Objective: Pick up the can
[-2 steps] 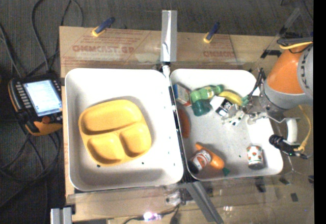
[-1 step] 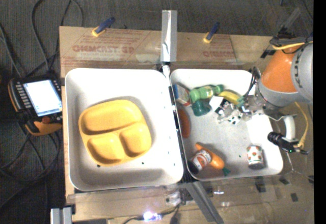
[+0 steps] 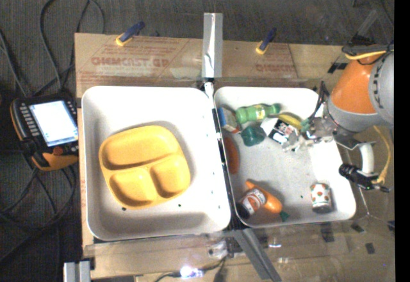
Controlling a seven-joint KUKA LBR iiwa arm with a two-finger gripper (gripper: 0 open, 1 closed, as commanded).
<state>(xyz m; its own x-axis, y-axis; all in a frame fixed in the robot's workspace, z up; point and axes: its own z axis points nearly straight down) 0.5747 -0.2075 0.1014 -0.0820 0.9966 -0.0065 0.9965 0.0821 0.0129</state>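
One can (image 3: 320, 195) | one yellow tray (image 3: 146, 164) | two bins (image 3: 96, 146)

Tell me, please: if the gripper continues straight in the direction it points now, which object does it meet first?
The gripper points toward the view's left. The first thing it would probably meet is the black-and-white object just ahead, then the teal cup. The can lies off that line. Depth is uncertain.

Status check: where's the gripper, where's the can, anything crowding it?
Gripper low over right bin's upper part, beside banana. Can upright near bin's lower right corner, untouched. Nothing crowding it; carrot and bottle sit apart.
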